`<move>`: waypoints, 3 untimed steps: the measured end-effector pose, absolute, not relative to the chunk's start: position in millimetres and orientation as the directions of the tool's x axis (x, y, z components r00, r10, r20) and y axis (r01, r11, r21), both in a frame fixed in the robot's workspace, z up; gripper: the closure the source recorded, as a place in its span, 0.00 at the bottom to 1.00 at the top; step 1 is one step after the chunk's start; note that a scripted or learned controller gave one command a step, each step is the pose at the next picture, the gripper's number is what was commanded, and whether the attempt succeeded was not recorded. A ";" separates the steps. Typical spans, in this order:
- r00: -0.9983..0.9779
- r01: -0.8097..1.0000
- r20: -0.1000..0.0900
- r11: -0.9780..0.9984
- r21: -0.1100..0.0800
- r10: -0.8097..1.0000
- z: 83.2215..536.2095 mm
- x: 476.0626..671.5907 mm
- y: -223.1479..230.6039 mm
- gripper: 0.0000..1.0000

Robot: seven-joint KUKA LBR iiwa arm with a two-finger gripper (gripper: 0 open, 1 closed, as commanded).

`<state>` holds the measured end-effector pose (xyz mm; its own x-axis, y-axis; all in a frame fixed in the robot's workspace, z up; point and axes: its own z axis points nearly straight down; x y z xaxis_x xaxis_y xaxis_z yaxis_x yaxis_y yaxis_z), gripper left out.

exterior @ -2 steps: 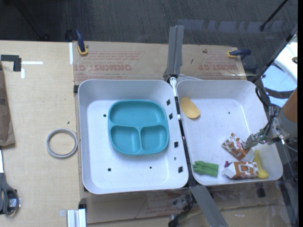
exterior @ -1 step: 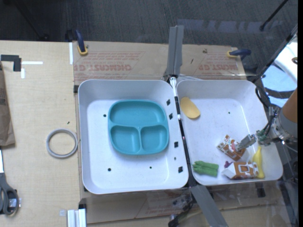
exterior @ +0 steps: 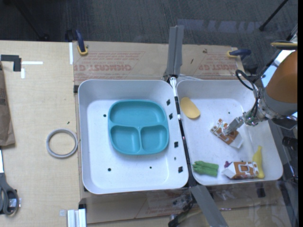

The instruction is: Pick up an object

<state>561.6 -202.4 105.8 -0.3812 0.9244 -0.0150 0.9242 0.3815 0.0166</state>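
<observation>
We think the thing to pick up is the small brown and white packet (exterior: 225,132) in the right bin (exterior: 272,143), near the middle. The gripper (exterior: 233,125) is right on top of it, touching or almost touching. We cannot tell how the gripper is set, because it is small and dark against the packet.

What could go wrong? The packet looks flat and lies tilted on the white floor of the bin. We think the gripper could slip off its top, or just push it sideways and come up with nothing.

Other things lie near. A yellow oval piece (exterior: 190,108) sits up by the wall between the bins. A green toy (exterior: 206,168) lies at the bottom, and beside it a little carton (exterior: 244,170) with a yellow bit (exterior: 258,156) just above it. If the packet slides down, it may bump those.

The left bin (exterior: 92,126) holds a blue plate (exterior: 139,127) with three parts. A grey ring (exterior: 62,143) lies on the bench (exterior: 38,108), well apart from it all.
</observation>
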 end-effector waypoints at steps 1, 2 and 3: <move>-0.661 0.750 -0.026 0.662 0.012 0.750 106.6 605.4 -181.8 0.00; -0.500 0.866 -0.010 0.500 0.009 0.866 114.6 606.3 -132.9 0.00; -0.706 0.708 -0.008 0.707 0.006 0.708 115.8 586.3 -102.7 0.00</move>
<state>586.3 -102.7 115.8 -0.7065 0.7077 -0.0082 0.7076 0.7065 0.0060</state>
